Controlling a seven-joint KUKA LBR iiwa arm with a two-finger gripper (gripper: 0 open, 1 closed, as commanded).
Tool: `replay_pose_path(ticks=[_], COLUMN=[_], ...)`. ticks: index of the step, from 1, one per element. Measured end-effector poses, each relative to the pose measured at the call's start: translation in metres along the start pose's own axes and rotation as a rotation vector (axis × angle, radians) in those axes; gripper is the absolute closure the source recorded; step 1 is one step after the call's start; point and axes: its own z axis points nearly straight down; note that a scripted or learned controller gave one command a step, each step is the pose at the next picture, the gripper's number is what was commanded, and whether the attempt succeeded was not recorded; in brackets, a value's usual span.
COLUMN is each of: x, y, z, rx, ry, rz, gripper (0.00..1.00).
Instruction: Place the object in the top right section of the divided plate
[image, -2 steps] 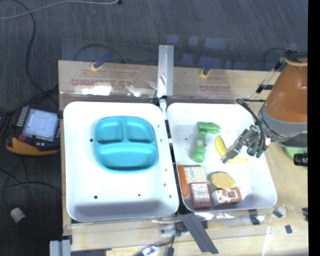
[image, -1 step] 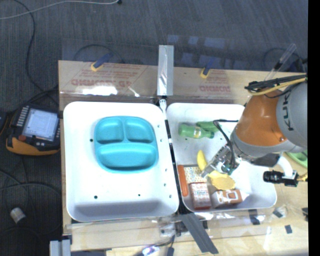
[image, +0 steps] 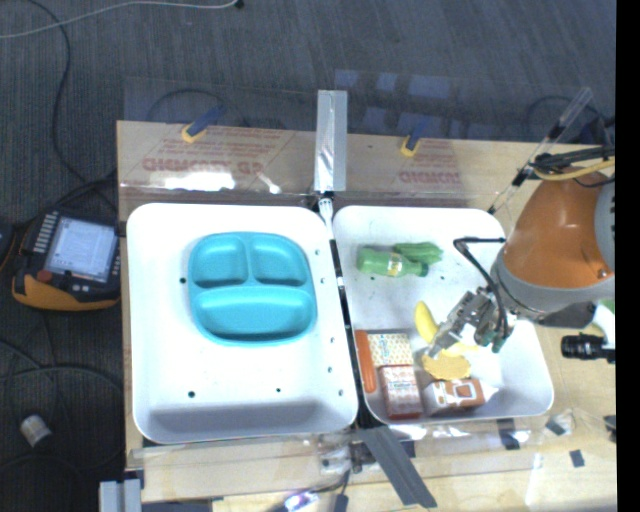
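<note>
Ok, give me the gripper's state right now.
Gripper: low in the right bin, over the yellow items; its grip state cannot be told.

dark grey carpet floor (image: 150, 50) surrounds a wooden bench (image: 250, 150).

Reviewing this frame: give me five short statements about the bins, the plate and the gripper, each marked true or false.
1. The blue divided plate lies in the left bin. True.
2. A green object lies in the plate's top right section. False: it lies in the right bin, and the plate's sections hold nothing.
3. The gripper is over the right bin. True.
4. The gripper hovers above the divided plate. False: it is over the right bin, near a yellow object.
5. Boxed items sit along the right bin's near edge. True.
</note>
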Motion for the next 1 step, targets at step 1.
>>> replay_pose_path(ticks=[1], x=[-0.0148], y=[-0.0493], z=[-0.0151], rx=[0.000], ry=[-0.001], rz=[-0.064], gripper=[1.00])
